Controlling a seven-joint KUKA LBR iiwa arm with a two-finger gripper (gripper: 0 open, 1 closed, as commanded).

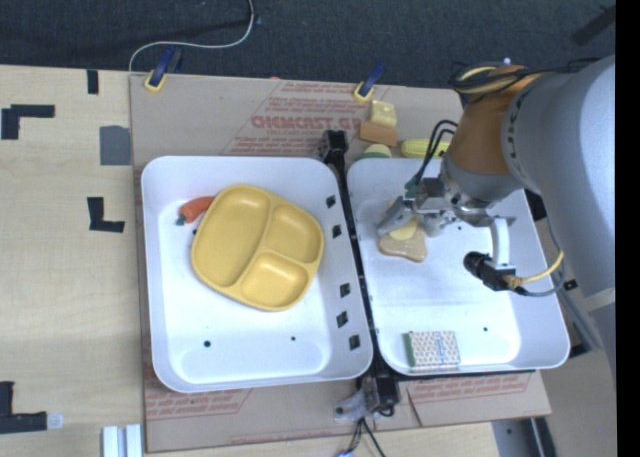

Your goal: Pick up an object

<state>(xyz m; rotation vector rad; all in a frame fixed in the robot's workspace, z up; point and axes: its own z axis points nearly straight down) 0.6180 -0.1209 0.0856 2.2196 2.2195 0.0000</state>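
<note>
The gripper [408, 213] hangs over the right bin [500, 340], fingers spread, touching a tan bread-like piece [403, 244] lying flat near the bin's left wall, long axis left-right.

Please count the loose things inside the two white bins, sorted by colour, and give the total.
Yellow: 1, the divided plate
Orange: 1, a carrot-like piece
Tan: 1, a bread-like piece
Green-patterned: 1, a small packet
Total: 4
</note>
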